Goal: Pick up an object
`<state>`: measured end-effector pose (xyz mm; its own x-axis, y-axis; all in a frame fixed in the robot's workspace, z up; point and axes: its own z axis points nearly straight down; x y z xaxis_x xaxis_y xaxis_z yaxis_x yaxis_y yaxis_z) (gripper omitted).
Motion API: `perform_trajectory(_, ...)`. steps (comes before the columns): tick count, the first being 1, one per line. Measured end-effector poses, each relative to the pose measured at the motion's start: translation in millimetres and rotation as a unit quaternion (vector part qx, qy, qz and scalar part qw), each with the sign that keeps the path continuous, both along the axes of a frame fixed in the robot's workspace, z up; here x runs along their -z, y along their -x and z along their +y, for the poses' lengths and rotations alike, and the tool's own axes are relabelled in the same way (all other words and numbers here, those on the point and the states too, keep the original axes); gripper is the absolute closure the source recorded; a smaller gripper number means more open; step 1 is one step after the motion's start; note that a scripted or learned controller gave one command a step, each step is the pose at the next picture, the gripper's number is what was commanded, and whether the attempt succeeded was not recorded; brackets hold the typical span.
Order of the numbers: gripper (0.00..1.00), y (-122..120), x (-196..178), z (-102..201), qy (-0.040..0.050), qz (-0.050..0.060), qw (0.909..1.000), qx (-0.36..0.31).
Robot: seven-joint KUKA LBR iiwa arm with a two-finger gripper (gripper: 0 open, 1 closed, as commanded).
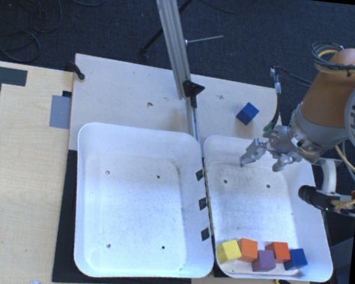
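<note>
1. While the gripper [267, 157] hangs over the upper part of the right bin [319, 242], its fingers are spread wide with nothing between them.
2. The blocks to pick from lie well apart from it, in a tight cluster at the lower edge of that bin, lower right of the frame: a yellow block [229, 250], an orange block [248, 248], a purple block [264, 260], a second orange block [279, 250] and a blue block [297, 257].
3. The cluster sits almost straight down the frame from the fingers, slightly to the right.
4. A lone blue cube [247, 112] rests on the bench [125, 96] outside the bins, up and left of the gripper and much nearer.
5. The left bin [100, 141] offers no target.
</note>
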<state>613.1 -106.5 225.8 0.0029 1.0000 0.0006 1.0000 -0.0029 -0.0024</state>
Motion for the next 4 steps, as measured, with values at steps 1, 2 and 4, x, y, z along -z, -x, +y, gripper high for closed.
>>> perform_trajectory(1, 0.0, 43.1, 135.2, -24.6, -0.0003, 0.0, 1.0, 0.0)
perform_trajectory(2, 0.0, 29.6, 134.2, -31.0, 0.0003, -0.001, 1.0, -0.001)
perform_trajectory(4, 1.0, 26.7, 5.1, -86.8, 0.0022, -0.004, 1.0, 0.0)
